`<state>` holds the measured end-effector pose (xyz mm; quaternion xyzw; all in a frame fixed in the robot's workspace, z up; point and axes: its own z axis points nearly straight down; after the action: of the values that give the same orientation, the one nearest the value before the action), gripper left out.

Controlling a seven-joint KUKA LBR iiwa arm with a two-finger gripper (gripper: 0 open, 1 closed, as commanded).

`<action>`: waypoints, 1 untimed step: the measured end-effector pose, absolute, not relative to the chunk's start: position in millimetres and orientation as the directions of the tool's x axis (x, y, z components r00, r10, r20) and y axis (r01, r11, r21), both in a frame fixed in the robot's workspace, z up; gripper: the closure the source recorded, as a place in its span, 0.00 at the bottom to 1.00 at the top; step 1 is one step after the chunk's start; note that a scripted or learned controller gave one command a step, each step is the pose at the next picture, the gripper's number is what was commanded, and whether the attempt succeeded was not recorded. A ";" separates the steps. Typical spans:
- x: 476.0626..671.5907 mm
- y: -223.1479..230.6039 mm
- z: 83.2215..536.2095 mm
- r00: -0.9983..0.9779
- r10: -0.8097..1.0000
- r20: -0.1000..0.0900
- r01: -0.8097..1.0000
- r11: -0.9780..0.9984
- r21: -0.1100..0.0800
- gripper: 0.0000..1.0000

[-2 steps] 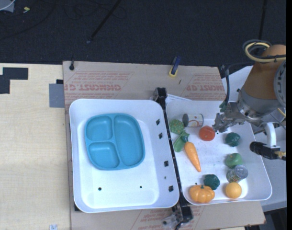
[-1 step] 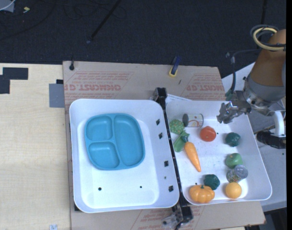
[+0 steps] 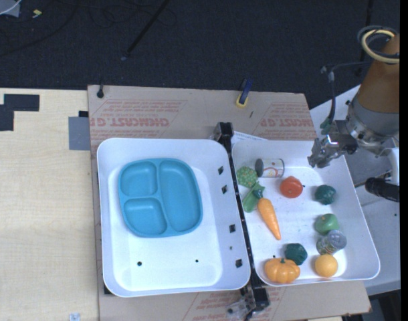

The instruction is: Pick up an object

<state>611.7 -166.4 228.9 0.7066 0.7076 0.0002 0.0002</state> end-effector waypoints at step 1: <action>586.7 -113.2 236.3 -0.002 1.000 0.002 1.000 0.002 -0.004 1.00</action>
<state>586.7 -113.2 236.3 0.7062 0.7080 -0.0007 -0.0023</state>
